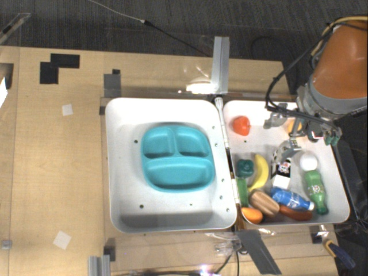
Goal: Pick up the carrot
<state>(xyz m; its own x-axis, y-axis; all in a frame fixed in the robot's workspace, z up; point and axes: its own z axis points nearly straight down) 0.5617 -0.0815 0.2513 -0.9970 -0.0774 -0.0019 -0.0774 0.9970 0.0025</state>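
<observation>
Worktop [52, 171]: pale wood, bare to the left of two white bins set edge to edge.
Left bin [123, 154]: holds a teal divided tray [174, 157] at its middle, with open floor on all sides.
Right bin [339, 200]: crowded along its lower half; open floor near the top edge around a red tomato [241, 125].
Carrot [251, 214]: orange, at the lower left corner against the bin wall, touching a bread roll [264, 202].
Neighbours: banana [260, 171], blue bottle [292, 199], green bottle [315, 190].
End effector [286, 154]: pointing down over the right bin's middle, just above the packed items; finger spacing cannot be told.
</observation>
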